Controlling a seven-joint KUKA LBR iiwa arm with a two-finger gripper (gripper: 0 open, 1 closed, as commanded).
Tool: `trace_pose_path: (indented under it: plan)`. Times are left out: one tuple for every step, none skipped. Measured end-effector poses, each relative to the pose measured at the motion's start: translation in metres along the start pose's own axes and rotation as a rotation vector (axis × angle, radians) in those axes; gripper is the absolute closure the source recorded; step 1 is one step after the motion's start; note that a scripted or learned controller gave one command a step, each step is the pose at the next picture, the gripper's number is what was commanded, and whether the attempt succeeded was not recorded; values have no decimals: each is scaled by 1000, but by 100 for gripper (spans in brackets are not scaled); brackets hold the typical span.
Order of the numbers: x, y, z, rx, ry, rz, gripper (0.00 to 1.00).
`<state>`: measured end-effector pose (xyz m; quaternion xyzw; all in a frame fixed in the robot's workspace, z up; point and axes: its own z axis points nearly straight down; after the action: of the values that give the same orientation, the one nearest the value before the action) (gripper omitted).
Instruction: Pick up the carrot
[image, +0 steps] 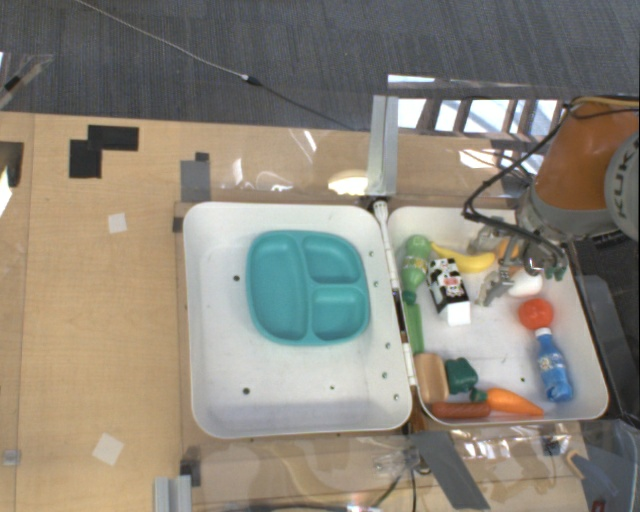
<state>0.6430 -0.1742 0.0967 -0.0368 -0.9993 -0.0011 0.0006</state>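
The orange carrot (512, 403) lies along the near wall of the right bin (590, 395), its tip pointing right, beside a red-brown sausage (460, 410). My gripper (510, 272) hangs over the far part of that bin, well behind the carrot and apart from it. It sits next to the yellow banana (466, 261) and a white object (526, 285). Its fingers stand open with nothing between them. The grey arm with its orange band (585, 150) comes in from the upper right.
The right bin also holds a green vegetable (412, 272), a black-and-white toy (447, 281), a white cube (458, 314), a blue bottle (553, 368) with a red cap (536, 313), a tan block (432, 377) and a dark green block (461, 375). A teal divided plate (305, 287) sits in the left bin (215, 390).
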Motion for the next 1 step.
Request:
trace_pose_path:
  plan:
    - [-16,10,10,2,-2,24,0]
